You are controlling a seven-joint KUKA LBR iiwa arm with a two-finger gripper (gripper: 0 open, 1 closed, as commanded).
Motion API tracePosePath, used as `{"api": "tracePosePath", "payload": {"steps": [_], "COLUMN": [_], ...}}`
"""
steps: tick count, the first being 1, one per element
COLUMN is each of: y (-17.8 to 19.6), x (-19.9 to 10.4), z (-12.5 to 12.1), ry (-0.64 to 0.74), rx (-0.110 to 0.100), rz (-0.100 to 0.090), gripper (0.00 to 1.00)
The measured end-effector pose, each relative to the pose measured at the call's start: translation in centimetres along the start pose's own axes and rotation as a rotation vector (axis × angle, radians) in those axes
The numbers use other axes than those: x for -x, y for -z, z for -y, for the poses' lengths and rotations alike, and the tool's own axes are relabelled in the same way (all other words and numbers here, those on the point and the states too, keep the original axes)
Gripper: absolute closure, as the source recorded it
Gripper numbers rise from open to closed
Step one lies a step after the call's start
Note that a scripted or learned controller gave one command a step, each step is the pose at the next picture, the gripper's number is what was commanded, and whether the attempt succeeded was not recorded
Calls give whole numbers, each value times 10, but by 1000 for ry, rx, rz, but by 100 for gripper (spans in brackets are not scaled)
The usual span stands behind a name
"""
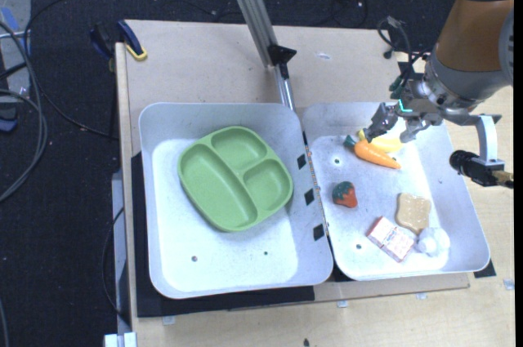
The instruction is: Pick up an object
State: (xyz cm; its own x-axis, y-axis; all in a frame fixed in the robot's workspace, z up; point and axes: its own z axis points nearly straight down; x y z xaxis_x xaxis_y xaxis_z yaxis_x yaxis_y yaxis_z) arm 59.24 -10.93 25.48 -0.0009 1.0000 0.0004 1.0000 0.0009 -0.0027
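My gripper (398, 127) hangs over the far part of the right bin (458, 255), its fingers spread open with nothing between them. Just below the fingertips lies a small yellow item (390, 144), and an orange carrot with a green top (376, 153) rests against it. Nearer the front lie a red strawberry (345, 194), a tan slice of bread (413, 212), a pink and white box (391, 238) and a small white lump (433, 241).
A green divided plate (235, 178) lies in the left bin (163, 255). A slanted metal pole (253, 2) comes down to the bins' shared far edge. The arm's orange and grey body (478, 19) looms over the bench's right side.
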Motion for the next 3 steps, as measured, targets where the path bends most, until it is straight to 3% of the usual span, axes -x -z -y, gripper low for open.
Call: {"api": "tracePosePath", "payload": {"steps": [1, 3], "y": [1, -100], "x": [0, -13], "z": [-1, -1], "ry": [0, -1], "rx": [2, -2], "rz": [0, 0], "gripper": [0, 0]}}
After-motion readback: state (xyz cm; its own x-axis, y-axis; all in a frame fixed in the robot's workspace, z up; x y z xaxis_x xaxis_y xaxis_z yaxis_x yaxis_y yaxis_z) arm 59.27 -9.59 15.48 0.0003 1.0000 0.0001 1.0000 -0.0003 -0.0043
